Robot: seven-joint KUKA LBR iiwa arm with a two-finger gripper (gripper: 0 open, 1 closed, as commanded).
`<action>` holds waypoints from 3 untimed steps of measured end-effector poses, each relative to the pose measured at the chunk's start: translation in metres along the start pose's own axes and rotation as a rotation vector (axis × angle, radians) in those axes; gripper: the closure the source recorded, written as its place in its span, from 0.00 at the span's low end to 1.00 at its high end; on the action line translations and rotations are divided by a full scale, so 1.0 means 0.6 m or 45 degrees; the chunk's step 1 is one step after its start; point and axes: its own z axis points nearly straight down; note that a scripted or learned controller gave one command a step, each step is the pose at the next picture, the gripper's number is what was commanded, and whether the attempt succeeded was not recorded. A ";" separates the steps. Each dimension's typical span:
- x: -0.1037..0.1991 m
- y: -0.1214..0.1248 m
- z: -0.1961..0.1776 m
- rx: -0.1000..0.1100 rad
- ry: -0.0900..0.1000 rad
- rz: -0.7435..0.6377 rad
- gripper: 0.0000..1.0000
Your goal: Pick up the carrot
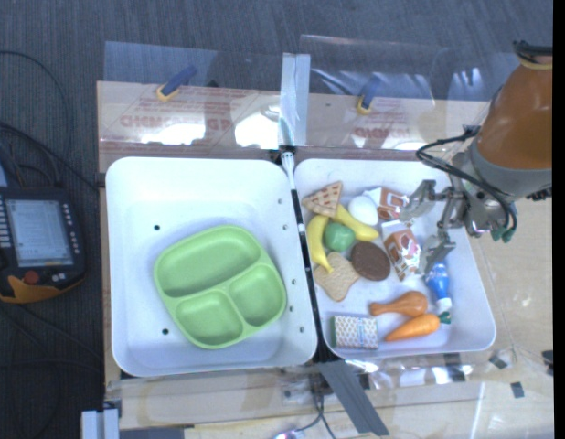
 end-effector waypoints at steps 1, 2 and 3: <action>0.084 0.033 0.158 -0.003 0.012 -0.009 0.00; 0.104 0.029 0.206 0.002 -0.015 0.005 0.00; 0.099 0.029 0.186 0.008 -0.026 0.003 1.00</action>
